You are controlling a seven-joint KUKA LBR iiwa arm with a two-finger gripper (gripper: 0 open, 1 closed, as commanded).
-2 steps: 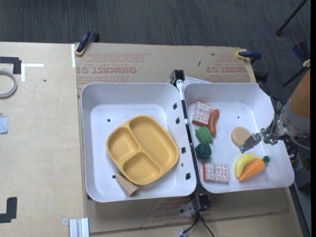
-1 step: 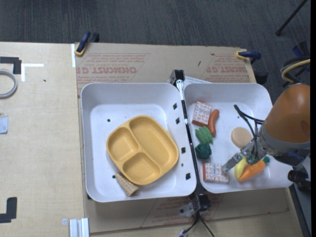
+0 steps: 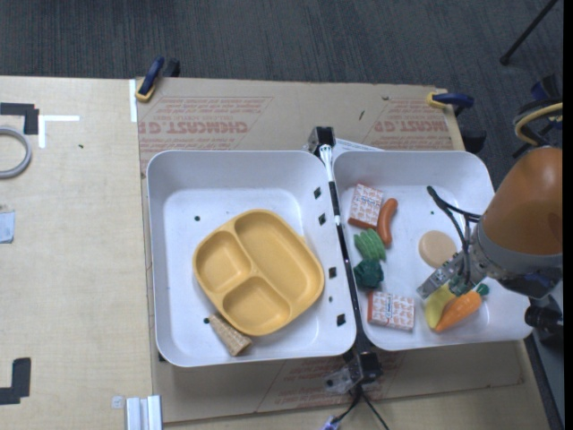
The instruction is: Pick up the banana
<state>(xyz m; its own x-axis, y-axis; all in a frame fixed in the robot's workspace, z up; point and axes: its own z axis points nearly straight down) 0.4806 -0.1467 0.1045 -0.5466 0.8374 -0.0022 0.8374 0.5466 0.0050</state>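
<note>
— So, where did the gripper [image 3: 445,282] stand at that moment?

— Low in the right-hand shallow white bin [image 3: 407,170], its grey metal tip right over the small yellow toy banana [image 3: 435,312]. Whether it was spread or pressed together, I could not tell; the wrist hid too much of it. Nothing showed clearly between its tips, so I would not have called the banana held.

— And the banana itself?

— It lay on the bin floor near the front wall, touching the orange toy carrot with a green top [image 3: 463,306] on one side, with the small printed red-and-white box [image 3: 391,310] just beside it on the other. A flat round beige disc [image 3: 436,246] sat just behind the gripper.

— Which step would you have said it was, then?

— By my judgement, the final approach or the grasp itself: positioned over the target, lift not yet made.

— What did the next move call for?

— Closing on the banana alone. The carrot pressed so close that it could have been caught or nudged instead, so the grip needed to sit toward the box side, followed by a straight lift clear of the bin wall.

— Anything further out?

— The grey arm with its orange band [image 3: 533,200] reached in from the right. The left-hand white bin [image 3: 175,240] held a yellow divided plastic plate [image 3: 258,271], well apart, on the cardboard-covered worktop [image 3: 224,119].
</note>
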